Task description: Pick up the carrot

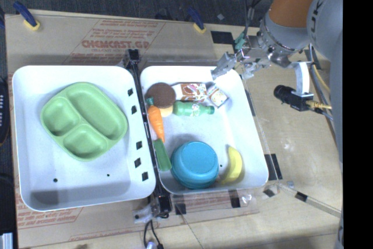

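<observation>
The carrot [156,123] is orange with a long green stalk and lies along the left wall of the right bin [247,125], tip toward the far side. My gripper [233,67] hangs above the far right corner of that bin, well to the right of the carrot and apart from it. Its fingers [219,69] stand open with nothing between them. The arm's orange band and grey wrist fill the top right of the view.
Close to the carrot in the right bin are a brown round piece [160,93], a green bottle [192,108], a snack packet [195,90], a blue bowl [197,164] and a banana [234,164]. A green divided plate [84,119] sits in the left bin [29,183].
</observation>
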Available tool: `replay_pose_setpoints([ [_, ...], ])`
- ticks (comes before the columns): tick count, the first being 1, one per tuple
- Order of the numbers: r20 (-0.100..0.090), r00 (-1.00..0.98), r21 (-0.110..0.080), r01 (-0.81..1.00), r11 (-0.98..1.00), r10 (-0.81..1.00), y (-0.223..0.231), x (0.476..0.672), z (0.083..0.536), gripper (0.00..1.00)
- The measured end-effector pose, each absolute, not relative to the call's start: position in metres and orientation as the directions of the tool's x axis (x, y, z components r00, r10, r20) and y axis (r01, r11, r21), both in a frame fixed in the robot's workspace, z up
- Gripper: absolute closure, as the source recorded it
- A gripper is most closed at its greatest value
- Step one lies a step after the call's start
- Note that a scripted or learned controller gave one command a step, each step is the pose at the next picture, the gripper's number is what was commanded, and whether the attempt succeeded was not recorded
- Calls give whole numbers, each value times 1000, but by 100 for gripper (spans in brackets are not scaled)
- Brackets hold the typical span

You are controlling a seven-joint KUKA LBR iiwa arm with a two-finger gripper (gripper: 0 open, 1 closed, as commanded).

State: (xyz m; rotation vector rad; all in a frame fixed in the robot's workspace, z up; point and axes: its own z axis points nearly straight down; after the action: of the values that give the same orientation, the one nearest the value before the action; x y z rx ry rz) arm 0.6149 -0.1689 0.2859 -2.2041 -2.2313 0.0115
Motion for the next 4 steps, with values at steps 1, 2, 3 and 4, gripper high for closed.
replay_pose_setpoints([
  [1, 2, -72, -16, 997, 72, 997, -134, 606, 92, 0],
  [2, -2, 464, -8, 886, -464, 886, -101, 624, 92, 0],
  [3, -4, 456, -17, 890, -456, 890, -101, 623, 101, 100],
  [4, -2, 756, -7, 655, -756, 655, -19, 630, 194, 100],
])
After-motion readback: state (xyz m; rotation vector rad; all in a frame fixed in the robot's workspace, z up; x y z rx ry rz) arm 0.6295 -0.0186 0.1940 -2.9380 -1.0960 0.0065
